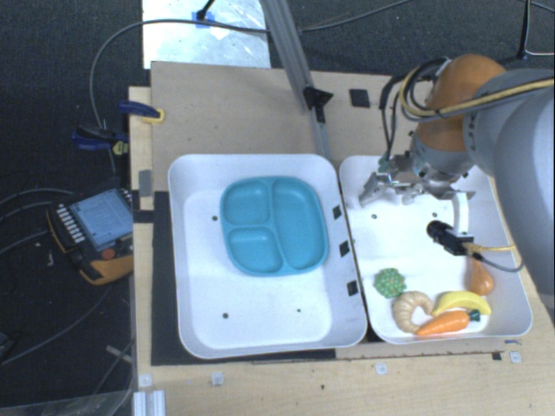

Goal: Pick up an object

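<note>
Claw (392, 187) hangs over the far end of the right bin (520, 319), holding nothing; can't tell its state. Targets are clustered at the near end: broccoli (390, 281), croissant (411, 308), banana (462, 302), carrot (443, 323). Go for the broccoli: it sits apart, so a straight descent avoids its neighbours.

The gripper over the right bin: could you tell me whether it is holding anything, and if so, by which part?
Nothing is held. The gripper hangs over bare floor at the far end of the right bin, apart from the toy food at the near end.
</note>
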